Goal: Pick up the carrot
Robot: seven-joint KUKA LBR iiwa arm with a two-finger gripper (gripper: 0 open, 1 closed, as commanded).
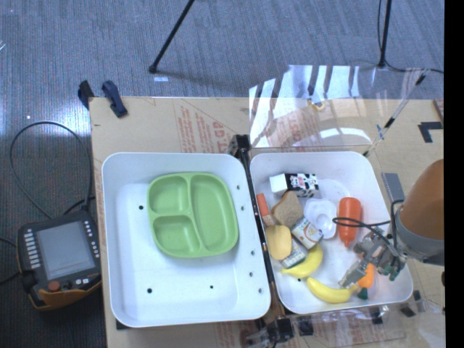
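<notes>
A small orange carrot [367, 275] with a green tip lies low in the right bin [377, 171], near its front right corner. My gripper [371, 267] is down in that bin directly over the carrot and hides part of it. The grey arm with its orange band [435, 201] comes in from the right edge. Whether the carrot is gripped cannot be made out.
Around the carrot are two bananas [328, 291], an orange-red cylinder [349, 220], a yellow lemon-like fruit [278, 241], a bread slice [288, 209], a small carton [307, 233] and a white cup [321, 214]. The left bin [130, 281] bears a green divided plate [193, 214].
</notes>
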